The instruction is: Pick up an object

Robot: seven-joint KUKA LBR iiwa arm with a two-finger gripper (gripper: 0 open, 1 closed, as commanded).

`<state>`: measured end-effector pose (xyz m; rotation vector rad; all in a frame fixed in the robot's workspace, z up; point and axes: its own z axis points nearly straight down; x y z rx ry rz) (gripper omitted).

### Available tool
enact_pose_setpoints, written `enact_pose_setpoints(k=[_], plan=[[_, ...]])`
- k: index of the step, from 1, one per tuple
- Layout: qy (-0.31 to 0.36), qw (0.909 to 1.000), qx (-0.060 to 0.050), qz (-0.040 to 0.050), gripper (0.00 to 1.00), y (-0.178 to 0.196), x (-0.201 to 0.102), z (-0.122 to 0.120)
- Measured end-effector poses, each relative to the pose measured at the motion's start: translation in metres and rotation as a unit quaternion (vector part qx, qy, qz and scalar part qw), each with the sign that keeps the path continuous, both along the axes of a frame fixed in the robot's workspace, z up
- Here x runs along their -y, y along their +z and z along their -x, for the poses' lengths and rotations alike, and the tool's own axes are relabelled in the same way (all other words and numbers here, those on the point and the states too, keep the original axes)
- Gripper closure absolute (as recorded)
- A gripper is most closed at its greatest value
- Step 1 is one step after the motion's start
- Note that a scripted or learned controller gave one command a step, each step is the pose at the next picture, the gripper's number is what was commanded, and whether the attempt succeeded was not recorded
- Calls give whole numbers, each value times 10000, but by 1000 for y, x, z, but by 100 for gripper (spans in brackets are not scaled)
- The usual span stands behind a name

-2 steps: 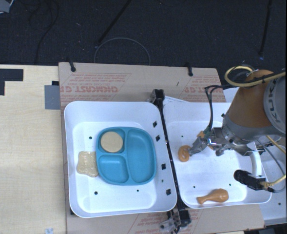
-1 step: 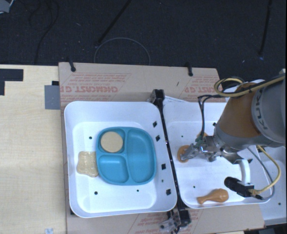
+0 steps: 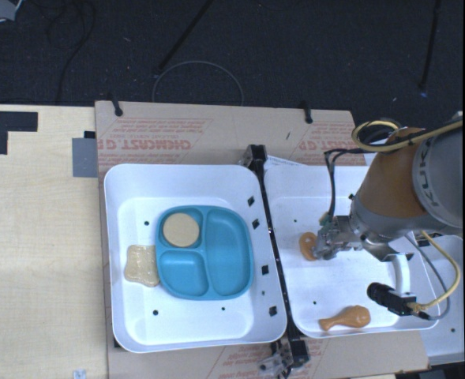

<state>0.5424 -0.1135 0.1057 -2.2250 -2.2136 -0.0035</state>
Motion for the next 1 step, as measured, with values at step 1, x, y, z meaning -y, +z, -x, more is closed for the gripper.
enact_pose_setpoints(k=[1], plan=[[27, 10000, 7, 16, 100, 51, -6, 7]])
